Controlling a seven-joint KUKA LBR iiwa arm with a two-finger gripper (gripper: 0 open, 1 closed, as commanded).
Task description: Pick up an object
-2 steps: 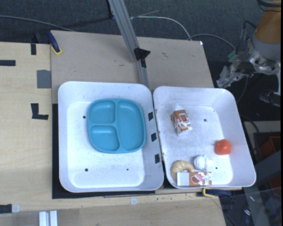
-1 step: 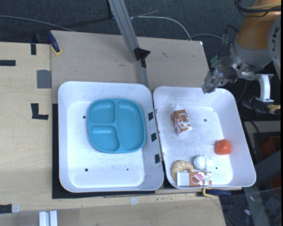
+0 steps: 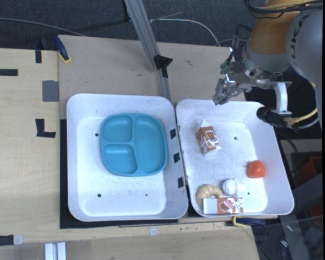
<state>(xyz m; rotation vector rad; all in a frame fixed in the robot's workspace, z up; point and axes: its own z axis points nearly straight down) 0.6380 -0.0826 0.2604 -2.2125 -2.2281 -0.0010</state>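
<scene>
The pick is, by my reading, barely begun: nothing is lifted, and every candidate lies in the right bin [image 3: 271, 161], which serves here as the landmark. The gripper [image 3: 222, 97] hangs just over that bin's far rim, near its back left corner, pointing down, with nothing visible between its tips; whether they are spread or closed I cannot tell, since they read as one dark blur at this slant. Inside the right bin, the small orange-and-white carton [image 3: 208, 139] lies toward the back left, the nearest thing to the gripper and clear of its neighbours. The red ball-like object [image 3: 255, 169] sits by the bin's right wall, about midway along it. At the bin's front edge a cluster crowds together: a tan croissant-shaped piece [image 3: 208, 191], a small white lump [image 3: 231, 187] just beside it, and a flat red-and-white packet [image 3: 224, 205] pressed against the front wall (these three look close enough to touch, though I cannot be sure). Beyond the right bin's left wall stands the other bin [image 3: 76, 145], bearing a blue divided plate [image 3: 134, 144]. What remains is essentially everything: choosing a target, descending onto it, closing, and raising it free. The isolated carton seems the easiest choice.
</scene>
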